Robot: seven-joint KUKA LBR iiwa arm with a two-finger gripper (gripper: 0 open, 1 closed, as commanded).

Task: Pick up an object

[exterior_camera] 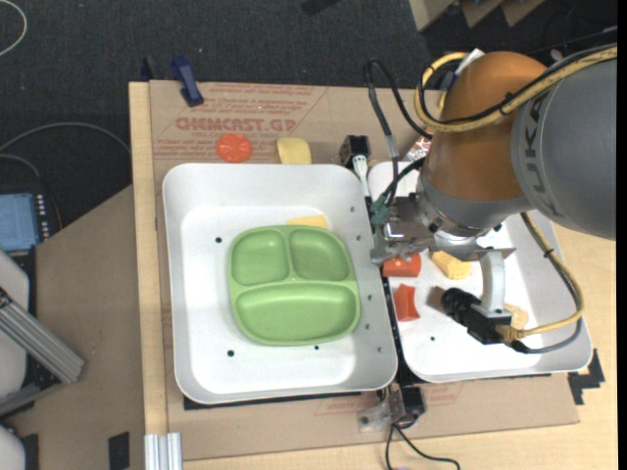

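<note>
The arm's orange band and grey wrist [490, 155] hang over the right bin [549, 351]. The gripper [400, 241] is low at that bin's left edge, next to the wall shared with the left bin. A small red-orange piece [403, 265] lies directly below it, and I cannot tell whether they touch. A second red piece [406, 303] lies just nearer the front. A yellow wedge [452, 263] rests to the right of the gripper, and a pale yellow bit [513, 313] sits further right.
The left bin [191, 262] holds a green divided plate [292, 284] with a yellow piece [308, 222] behind it. An orange disc [233, 147] and a yellow block [293, 151] lie on the cardboard behind the bins. Black cables [470, 316] trail over the right bin.
</note>
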